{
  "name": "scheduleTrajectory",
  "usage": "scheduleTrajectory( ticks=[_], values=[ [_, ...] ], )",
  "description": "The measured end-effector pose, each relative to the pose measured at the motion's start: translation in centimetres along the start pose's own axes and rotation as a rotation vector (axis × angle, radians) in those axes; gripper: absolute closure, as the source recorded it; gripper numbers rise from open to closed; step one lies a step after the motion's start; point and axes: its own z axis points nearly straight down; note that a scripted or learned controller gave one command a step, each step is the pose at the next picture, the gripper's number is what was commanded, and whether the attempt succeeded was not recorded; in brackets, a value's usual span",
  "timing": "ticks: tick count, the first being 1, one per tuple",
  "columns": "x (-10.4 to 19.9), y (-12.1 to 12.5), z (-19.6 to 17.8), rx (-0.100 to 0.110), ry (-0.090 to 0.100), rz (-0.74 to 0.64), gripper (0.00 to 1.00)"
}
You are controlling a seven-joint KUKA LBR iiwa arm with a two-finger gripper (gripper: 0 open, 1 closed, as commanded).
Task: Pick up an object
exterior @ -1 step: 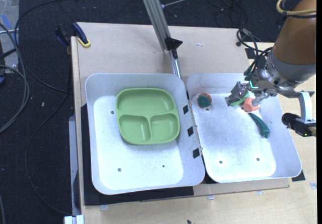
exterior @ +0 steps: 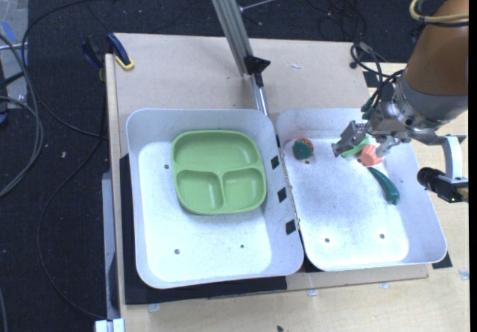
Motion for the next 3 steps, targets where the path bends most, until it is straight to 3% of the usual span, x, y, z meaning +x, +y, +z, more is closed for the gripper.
scheduleTrajectory(
  ticks=[1,3],
  values=[
    [0.4,-1.0,5.5,0.006,0.000,0.001,0.00],
    [0.9,-0.6,16.8,-0.001,-0.002,0.001,0.00]
  ],
)
